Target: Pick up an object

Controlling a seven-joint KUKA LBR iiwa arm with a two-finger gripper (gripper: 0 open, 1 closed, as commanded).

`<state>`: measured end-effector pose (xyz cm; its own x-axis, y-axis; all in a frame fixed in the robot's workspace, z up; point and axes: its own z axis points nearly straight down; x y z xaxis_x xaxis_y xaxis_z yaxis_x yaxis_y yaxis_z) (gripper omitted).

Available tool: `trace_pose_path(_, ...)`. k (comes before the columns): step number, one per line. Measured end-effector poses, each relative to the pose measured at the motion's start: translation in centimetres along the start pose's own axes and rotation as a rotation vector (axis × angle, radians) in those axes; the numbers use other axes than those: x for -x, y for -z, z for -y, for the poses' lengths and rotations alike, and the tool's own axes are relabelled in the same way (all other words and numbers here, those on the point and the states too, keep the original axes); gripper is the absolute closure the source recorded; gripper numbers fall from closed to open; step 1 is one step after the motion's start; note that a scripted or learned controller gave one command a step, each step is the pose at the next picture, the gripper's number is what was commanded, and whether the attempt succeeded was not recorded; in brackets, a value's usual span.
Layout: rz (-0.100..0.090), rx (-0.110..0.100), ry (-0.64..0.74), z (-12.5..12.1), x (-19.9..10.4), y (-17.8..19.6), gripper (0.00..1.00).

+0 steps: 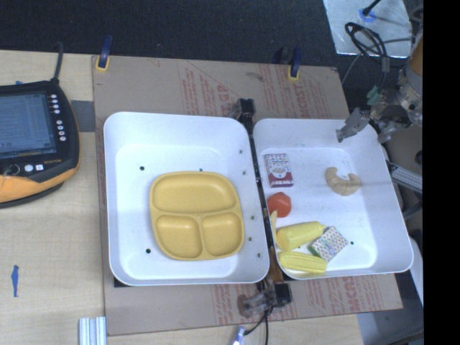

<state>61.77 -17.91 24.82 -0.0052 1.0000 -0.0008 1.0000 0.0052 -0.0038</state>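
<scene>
Up at the far right, my pincer hangs over the right bin's rim.
Whether it is clenched, I cannot tell; the croissant lies near.

A tablet controller with an orange-and-black casing lies at the bench's left edge. Brown cardboard covers the bench's middle, held at its far edge by two clamps, one blue-and-yellow, one blue. Black cable loops at the far right corner.
</scene>
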Motion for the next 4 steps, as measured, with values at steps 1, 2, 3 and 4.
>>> trace_pose_path(1, 0.001, -0.003, 0.0, 2.4, 3.3, -8.9, 0.0)
trace_pose_path(2, 0.004, 0.008, 0.002, 2.3, 1.9, -15.3, 0.0)
trace_pose_path(3, 0.0, 0.005, -0.001, -3.6, 3.3, -10.1, 0.0)
trace_pose_path(4, 0.003, 0.006, 0.002, 4.5, 1.1, -15.3, 0.0)
